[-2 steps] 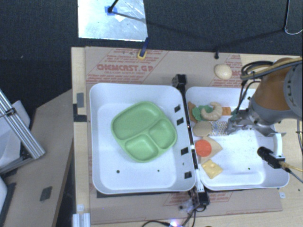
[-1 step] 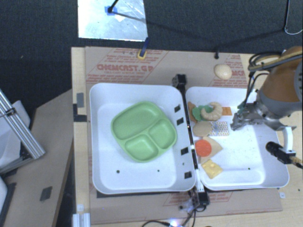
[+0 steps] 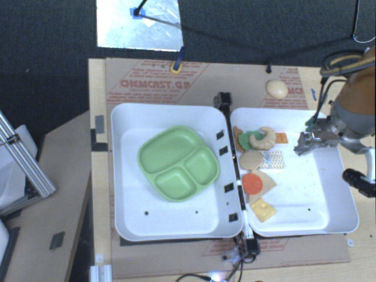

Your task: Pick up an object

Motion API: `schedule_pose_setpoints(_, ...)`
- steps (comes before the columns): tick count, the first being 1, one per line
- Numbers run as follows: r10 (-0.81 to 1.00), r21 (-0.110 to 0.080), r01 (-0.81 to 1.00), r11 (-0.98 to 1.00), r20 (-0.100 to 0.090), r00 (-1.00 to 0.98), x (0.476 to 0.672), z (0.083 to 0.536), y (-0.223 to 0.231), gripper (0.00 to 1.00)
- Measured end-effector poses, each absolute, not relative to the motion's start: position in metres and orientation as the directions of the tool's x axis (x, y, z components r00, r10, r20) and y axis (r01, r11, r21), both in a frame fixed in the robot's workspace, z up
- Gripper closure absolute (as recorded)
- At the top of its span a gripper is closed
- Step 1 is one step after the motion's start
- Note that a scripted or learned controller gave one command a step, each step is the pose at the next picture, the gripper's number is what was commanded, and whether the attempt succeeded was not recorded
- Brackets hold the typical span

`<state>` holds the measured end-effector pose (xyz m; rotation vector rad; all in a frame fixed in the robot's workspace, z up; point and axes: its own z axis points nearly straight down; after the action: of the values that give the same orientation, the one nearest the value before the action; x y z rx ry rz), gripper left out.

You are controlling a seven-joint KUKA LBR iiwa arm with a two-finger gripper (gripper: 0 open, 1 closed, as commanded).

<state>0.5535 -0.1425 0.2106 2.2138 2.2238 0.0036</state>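
hand (image 3: 303, 143) over right bin (image 3: 329, 216), grip state unclear, food pieces (image 3: 258, 157) apart

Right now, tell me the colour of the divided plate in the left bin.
Light green. The divided plate shows clearly in the camera view.

Even overhead light falls across two white bins (image 3: 176, 113), whose floors read bright without washing out, while the dark carpet (image 3: 47, 34) beyond the far edge of the bench stays dim and grainy. A foil sheet (image 3: 138, 16) at far left throws patchy glare, and the green tray (image 3: 178, 163) casts only a faint, soft shadow on its near side. Focus is moderate throughout: print on the cardboard (image 3: 155, 81) is legible but soft, and the arm (image 3: 355, 107) at right looks slightly smeared.
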Motion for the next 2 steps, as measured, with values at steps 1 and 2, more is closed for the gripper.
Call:
schedule_pose_setpoints(1,1.0,0.004,1.0,0.005,-0.001,-0.005,0.555,0.225,-0.143,1.0)
schedule_pose_setpoints(2,1.0,0.002,1.0,0.009,0.001,-0.009,0.555,0.235,-0.088,1.0)
